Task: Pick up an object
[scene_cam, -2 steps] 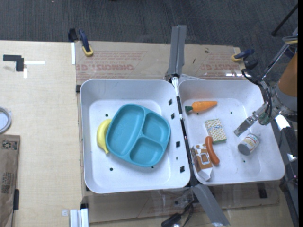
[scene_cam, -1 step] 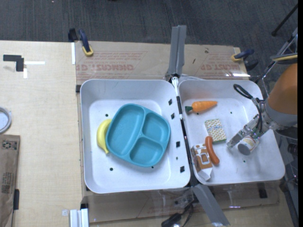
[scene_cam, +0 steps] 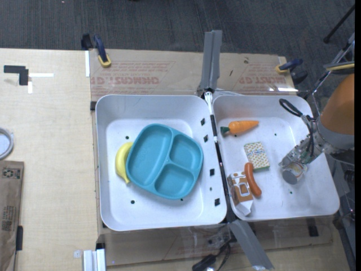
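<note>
Far left of the gripper (scene_cam: 293,168), in the other bin (scene_cam: 107,168), a blue divided plate (scene_cam: 164,161) lies against a banana (scene_cam: 122,161). Nearer, to its left, sit a carrot (scene_cam: 241,127), a sausage (scene_cam: 252,180), and a small patterned packet (scene_cam: 256,155). Whether the gripper is apart or together, I cannot tell. It hangs low over bare floor in the right bin (scene_cam: 316,208); descending here likely grasps nothing.

Light wooden bench (scene_cam: 51,145), slanted view. Directly on it: brown printed cardboard sheet (scene_cam: 186,72) at 12 o'clock, under two shallow white plastic bins; left bin (scene_cam: 107,168) centre, right bin (scene_cam: 321,199) at 3 o'clock, sides touching. Roll of clear tape (scene_cam: 3,144) and brown paper bag (scene_cam: 10,208) at 9 o'clock.
</note>
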Controlling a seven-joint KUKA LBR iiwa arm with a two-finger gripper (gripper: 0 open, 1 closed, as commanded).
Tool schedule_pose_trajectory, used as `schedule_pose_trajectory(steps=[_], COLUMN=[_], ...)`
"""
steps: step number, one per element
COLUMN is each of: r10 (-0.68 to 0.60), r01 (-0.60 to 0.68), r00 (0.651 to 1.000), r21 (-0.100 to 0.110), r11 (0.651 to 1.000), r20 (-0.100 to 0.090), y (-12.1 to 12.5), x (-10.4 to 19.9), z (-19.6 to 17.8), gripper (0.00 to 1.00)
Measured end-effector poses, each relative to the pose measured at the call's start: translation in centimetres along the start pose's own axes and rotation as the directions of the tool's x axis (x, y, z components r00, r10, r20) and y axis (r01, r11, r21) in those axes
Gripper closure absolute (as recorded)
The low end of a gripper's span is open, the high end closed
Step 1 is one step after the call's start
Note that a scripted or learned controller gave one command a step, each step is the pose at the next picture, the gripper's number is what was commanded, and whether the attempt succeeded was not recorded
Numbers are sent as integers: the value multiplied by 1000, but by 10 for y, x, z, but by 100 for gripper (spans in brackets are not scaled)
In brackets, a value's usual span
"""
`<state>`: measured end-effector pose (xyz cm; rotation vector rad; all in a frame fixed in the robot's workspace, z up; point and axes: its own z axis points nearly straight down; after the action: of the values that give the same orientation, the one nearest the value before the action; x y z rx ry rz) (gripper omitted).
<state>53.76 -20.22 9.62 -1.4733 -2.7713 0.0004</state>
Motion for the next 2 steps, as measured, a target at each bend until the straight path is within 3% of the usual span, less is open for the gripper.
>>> schedule_pose_trajectory(steps=[1, 2], r10=[-26, -26], r01=[26, 26], r00=[1000, 1000], r21=[-1, 0], r11=[1000, 1000], r20=[3, 2], y=[71, 70], x=[-5, -5], z=[-112, -112], gripper=[100, 0])
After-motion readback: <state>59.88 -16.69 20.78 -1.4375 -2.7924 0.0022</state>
